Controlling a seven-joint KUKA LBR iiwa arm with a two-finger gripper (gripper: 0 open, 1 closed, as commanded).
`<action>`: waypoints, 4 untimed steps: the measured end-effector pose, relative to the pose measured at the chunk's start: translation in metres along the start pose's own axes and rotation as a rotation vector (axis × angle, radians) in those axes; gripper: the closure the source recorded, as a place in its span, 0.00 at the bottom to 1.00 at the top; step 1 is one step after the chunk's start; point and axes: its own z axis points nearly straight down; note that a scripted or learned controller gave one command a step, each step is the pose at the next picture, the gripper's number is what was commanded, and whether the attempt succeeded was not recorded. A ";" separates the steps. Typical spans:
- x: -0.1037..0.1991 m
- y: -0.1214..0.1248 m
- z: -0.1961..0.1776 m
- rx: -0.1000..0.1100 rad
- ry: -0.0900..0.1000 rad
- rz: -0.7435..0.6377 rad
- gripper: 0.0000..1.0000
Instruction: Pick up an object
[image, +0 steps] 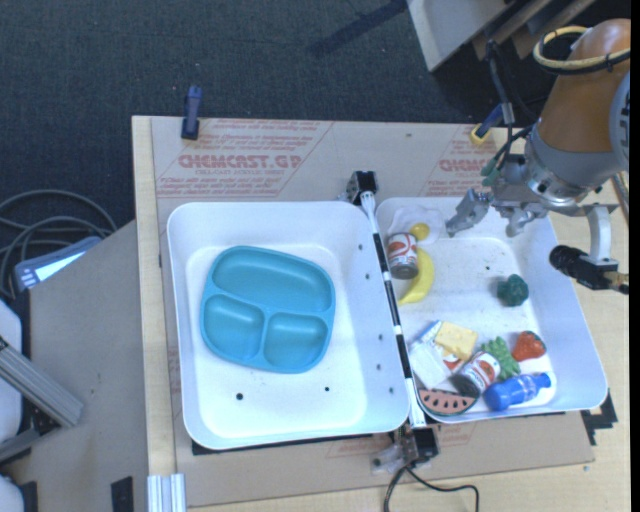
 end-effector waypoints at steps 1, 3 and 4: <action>0.024 0.010 0.077 0.002 0.000 0.000 0.00; -0.018 -0.021 0.129 0.001 0.000 0.001 0.00; 0.015 -0.077 0.129 0.001 0.000 0.001 0.00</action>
